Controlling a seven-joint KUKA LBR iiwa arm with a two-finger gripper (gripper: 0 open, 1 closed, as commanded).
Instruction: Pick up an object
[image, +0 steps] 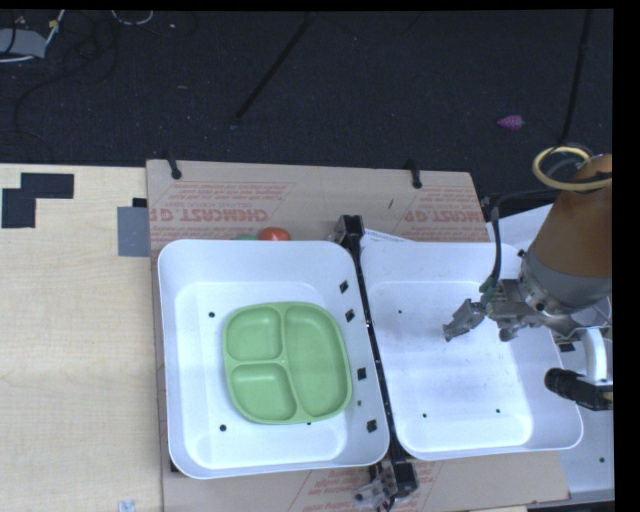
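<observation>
Nothing picked up so far: the end effector (462, 325) hangs over the bare floor of the right bin (470, 420), and I cannot tell its state. The only candidate, a pale green divided plate (287, 362), lies flat in the left bin (190, 300), untouched.

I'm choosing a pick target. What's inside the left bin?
The left bin holds one green divided plate, lying flat with three compartments, nothing visible in them. Whatever is under the plate is hidden. The tool is over the right bin.
</observation>
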